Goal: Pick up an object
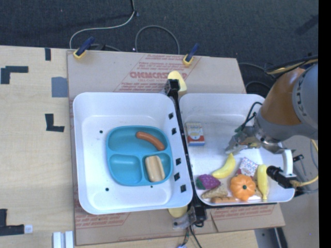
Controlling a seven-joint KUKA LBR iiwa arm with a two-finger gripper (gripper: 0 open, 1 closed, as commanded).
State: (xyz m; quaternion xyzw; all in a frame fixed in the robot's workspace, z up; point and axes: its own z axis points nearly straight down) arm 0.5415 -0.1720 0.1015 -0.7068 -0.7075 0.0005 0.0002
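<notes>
End effector [234, 144] sits low in the right bin [217, 103], just above a yellow banana [225, 167]; finger state cannot be determined. Recommend descending squarely over the banana's middle, clear of the neighbouring orange pumpkin [243, 186], before closing.

Toy foods [234, 182] clustered, right bin's [217, 103] near corner.

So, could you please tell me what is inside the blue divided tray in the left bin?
The blue tray holds a sausage in its upper compartment and a bread roll in its lower right one. The tray floor beneath each is covered.
</notes>
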